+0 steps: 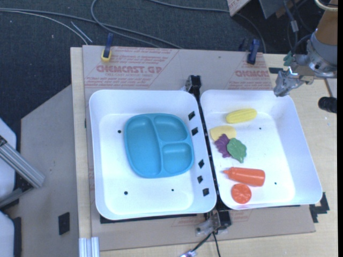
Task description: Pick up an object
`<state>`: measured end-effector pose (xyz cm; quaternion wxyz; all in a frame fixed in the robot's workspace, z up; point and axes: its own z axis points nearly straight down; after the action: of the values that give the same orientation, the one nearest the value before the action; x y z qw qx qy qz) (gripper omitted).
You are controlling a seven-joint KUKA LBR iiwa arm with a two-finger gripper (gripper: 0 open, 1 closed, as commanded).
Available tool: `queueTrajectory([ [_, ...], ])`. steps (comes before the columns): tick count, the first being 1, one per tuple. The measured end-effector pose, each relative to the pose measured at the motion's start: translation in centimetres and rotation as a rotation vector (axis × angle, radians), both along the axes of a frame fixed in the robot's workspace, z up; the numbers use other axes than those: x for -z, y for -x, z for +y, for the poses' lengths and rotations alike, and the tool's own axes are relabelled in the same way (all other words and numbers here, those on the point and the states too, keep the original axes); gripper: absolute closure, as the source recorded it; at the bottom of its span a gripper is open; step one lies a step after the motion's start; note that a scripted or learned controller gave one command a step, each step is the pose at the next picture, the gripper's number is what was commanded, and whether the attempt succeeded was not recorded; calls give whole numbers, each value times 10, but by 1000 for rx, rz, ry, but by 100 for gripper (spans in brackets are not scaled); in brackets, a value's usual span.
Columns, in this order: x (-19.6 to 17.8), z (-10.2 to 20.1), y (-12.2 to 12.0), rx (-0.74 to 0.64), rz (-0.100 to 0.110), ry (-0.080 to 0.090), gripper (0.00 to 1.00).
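Toy food, the likely pickings, all lies in the right bin (pixel 300 143): a yellow corn cob (pixel 241 115) near the far wall, a yellow slice-like piece (pixel 221 132) below it, a purple grape bunch (pixel 223 143) and a green leafy piece (pixel 237 149) touching one another, an orange carrot (pixel 247 175) nearer the front, and a red-orange round piece (pixel 241 193) just beside the carrot at the front wall. Left bin (pixel 102 143) carries a blue divided plate (pixel 158 144), lying flat, well apart from the food. Task reads as not yet begun in any visible sense: every object rests on a bin floor, none lifted, none tilted out of place. Gripper (pixel 281 89) hangs over the far right corner of the right bin, above the rim, well apart from the nearest item, the corn cob. Nothing sits between its fingertips and it touches nothing; whether it is spread or pressed together I cannot tell at this angle, the tip being small and dark. Left to do, by my judgement: choose a piece, come down over it, close, and lift. The corn cob looks the shortest reach.
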<state>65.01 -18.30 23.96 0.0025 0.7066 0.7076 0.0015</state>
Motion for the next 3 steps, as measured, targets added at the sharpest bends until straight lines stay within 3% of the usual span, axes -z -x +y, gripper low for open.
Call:
queueTrajectory([
  [3,10,163,6,-4,8,-4,100],
])
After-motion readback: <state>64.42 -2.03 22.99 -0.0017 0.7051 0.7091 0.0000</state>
